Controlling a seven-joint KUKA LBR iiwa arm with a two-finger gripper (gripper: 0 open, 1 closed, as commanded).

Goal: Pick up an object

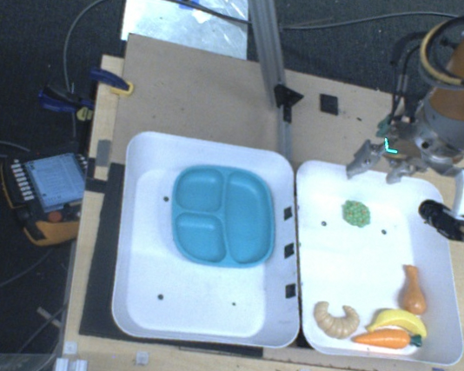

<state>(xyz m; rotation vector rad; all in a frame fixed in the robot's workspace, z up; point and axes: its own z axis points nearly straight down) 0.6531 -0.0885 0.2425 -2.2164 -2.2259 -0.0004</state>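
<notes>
From my seat I see the grey arm with its orange band reaching in from the right, its two-finger gripper (379, 167) poised over the far edge of the right-hand shallow white bin (360, 263). The two grey fingers (361, 161) are spread apart with a clear gap between them and nothing in that gap, so I read the gripper as open and carrying nothing.

Just in front of the gripper, on the bin floor near its far side, lies a small round green bumpy toy, something like a broccoli head (356, 213); it is apart from the fingers, not touching them. The rest of the toy food sits at the near right corner of the same bin: an orange-brown gourd-shaped piece (413, 291), a yellow plastic banana (399, 321) just beside it, an orange carrot with a green tip (384, 339) lying against the banana's near side, and a tan curled croissant (336, 319) to their left.

The left-hand shallow white bin (134, 296) holds a blue plastic divided plate with three compartments (223, 215), lying flat towards its far half
</notes>
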